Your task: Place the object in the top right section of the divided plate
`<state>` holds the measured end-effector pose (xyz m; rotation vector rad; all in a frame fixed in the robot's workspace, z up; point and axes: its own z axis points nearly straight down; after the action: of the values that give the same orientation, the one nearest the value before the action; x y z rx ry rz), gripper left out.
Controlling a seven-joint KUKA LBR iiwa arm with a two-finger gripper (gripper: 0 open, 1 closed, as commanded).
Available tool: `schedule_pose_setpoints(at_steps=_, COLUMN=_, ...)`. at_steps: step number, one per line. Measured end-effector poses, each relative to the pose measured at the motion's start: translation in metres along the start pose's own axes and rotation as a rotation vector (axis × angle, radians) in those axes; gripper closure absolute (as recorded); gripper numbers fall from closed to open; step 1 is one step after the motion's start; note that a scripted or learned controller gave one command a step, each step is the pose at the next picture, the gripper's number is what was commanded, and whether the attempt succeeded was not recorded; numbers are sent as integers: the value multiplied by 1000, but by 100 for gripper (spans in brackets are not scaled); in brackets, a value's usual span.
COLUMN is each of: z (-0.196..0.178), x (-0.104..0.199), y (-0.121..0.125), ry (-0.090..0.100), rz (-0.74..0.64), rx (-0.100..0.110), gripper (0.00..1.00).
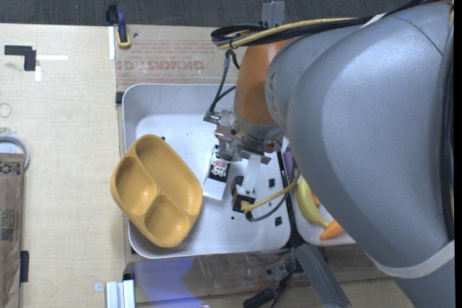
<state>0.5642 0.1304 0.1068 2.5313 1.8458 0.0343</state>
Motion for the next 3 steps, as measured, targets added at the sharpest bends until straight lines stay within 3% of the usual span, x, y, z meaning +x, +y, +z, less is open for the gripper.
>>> schedule_pose_setpoints(at_steps=1, z=-22, x=55, y=9, ry=-14, rz=-146, rx=22, gripper=100)
schedule_pose_setpoints(at_steps=2, z=-4, x=88, y=-43, ry=6, rz=-307, rx=-16, gripper=100)
schedule_pose_setpoints(at_steps=3, z=15, x=103, y=5, ry=-9, rz=-525, rx=20, gripper=100)
